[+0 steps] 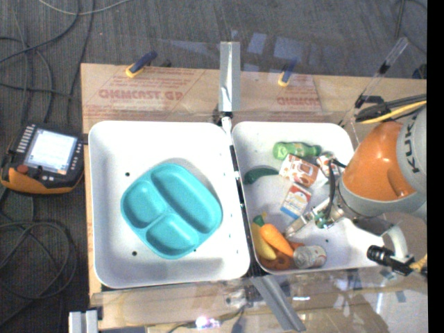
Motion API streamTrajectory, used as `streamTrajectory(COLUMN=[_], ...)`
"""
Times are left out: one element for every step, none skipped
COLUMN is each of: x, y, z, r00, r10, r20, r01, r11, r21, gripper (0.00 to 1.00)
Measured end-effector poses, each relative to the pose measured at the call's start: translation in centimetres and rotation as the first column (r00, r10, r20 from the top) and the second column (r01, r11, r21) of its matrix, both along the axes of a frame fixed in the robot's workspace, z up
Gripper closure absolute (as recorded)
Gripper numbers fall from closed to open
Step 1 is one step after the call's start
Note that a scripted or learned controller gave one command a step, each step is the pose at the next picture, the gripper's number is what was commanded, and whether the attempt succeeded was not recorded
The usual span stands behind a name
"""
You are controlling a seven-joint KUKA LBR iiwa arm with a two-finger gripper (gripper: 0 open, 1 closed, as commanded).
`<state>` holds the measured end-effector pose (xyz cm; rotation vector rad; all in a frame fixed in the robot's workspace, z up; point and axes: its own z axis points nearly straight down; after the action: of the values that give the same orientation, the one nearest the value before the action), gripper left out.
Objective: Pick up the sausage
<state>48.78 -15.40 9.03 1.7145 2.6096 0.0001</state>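
The sausage [282,263], a dark red-brown piece, lies at the front edge of the right bin [347,252], partly under an orange carrot [275,239] and touching a grey can [309,257]. My gripper [300,225] hangs low over the right bin, just above and to the right of the carrot, a short way behind the sausage. Its metal tip points left toward the pile. The arm's orange band [378,168] covers the bin's right side.
A yellow banana [257,243] lies left of the carrot. Two small cartons [299,168] [295,200], a green toy [296,149] and a dark green piece [258,175] fill the bin's back half. The left bin [111,151] holds a teal divided plate [172,208].
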Motion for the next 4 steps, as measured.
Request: streamTrajectory(x=[0.1, 5.3, 6.0, 8.9], y=[-0.4, 0.7, -1.6, 1.3], z=[-0.1, 4.7, 13.3, 1.3], r00=[0.993, 0.928, 0.943, 0.881], r10=[-0.114, -0.373, -0.333, -0.472], r20=[0.000, -0.019, -0.017, -0.019], r01=[0.114, 0.373, 0.333, 0.472], r11=[0.993, 0.928, 0.943, 0.882], r21=[0.012, 0.008, 0.007, 0.006], gripper=[0.00, 0.00, 0.00, 0.00])
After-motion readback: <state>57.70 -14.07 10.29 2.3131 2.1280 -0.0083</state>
